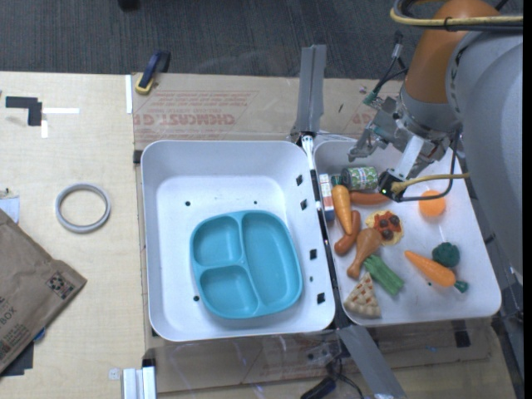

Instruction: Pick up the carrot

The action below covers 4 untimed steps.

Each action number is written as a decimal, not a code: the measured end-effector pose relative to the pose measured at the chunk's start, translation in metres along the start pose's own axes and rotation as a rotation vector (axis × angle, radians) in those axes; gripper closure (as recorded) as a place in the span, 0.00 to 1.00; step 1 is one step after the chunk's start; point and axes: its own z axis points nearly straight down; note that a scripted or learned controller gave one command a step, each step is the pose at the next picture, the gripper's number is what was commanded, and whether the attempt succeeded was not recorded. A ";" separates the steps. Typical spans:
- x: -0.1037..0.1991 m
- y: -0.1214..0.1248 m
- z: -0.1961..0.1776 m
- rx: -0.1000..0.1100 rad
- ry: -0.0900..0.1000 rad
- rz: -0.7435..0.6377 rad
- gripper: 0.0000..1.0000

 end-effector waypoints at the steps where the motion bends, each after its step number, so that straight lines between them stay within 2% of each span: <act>1: -0.051 -0.015 0.096 -0.005 0.001 -0.308 0.00; 2: -0.051 0.062 0.102 -0.018 0.002 -0.562 0.00; 3: -0.111 0.027 0.003 -0.003 0.001 -0.557 0.00; 4: -0.170 0.019 0.101 -0.003 0.003 -0.530 0.00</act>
